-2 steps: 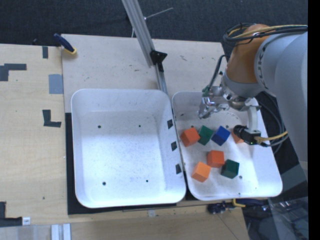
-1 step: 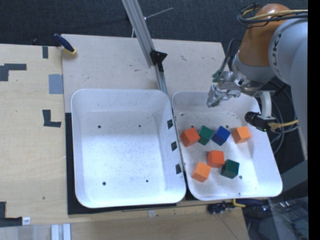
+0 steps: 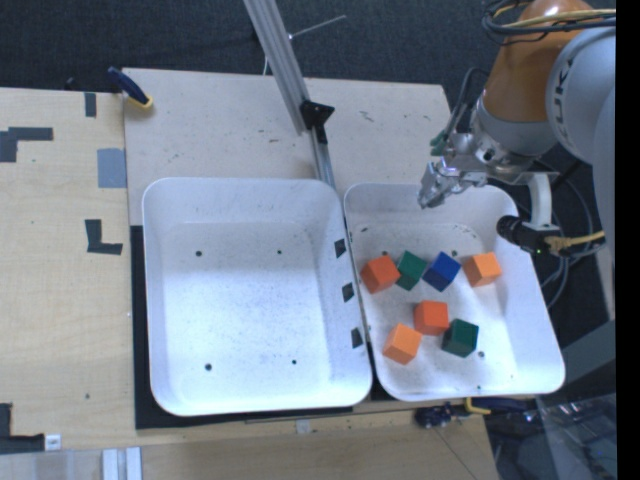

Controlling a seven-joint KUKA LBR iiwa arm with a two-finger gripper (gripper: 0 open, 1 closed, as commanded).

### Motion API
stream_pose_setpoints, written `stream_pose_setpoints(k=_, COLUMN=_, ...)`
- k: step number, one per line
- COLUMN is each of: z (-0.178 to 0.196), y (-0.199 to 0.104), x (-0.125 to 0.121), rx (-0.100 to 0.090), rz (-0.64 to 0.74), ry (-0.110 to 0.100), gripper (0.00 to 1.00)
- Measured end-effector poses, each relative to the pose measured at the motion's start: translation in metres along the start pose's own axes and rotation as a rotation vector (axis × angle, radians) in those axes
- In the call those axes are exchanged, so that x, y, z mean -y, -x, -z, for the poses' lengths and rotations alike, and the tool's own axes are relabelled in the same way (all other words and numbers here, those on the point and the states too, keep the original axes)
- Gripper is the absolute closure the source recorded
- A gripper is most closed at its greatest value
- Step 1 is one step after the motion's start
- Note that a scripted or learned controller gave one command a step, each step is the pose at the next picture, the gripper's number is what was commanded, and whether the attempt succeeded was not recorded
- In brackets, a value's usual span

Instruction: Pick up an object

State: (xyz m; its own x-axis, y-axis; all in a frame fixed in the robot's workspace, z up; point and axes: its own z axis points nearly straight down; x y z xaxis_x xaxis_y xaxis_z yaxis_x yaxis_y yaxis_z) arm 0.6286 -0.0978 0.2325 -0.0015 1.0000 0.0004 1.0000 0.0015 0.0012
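The right bin [image 3: 520, 363] holds several small blocks. An orange block [image 3: 379, 272], a green block [image 3: 411, 269], a blue block [image 3: 442, 270] and a second orange block [image 3: 482, 267] lie in a row across its middle. Nearer the front sit a red-orange block [image 3: 431, 316], an orange block [image 3: 402, 343] and a dark green block [image 3: 461, 337]. My gripper [image 3: 436, 192] hangs over the bin's far rim, above and behind the row, with nothing between its fingers that I can see.
The left bin [image 3: 160, 228] stands beside the right one. A slanted metal pole [image 3: 285, 63] runs from the top down to the gap between the bins. A blue and yellow tool [image 3: 131, 87] lies on the bench at the back left.
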Motion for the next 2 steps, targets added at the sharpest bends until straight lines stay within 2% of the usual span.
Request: stream_pose_setpoints(k=2, z=-0.009, y=-0.112, x=0.006, rx=-0.001, rz=0.005, ry=-0.003, gripper=1.0)
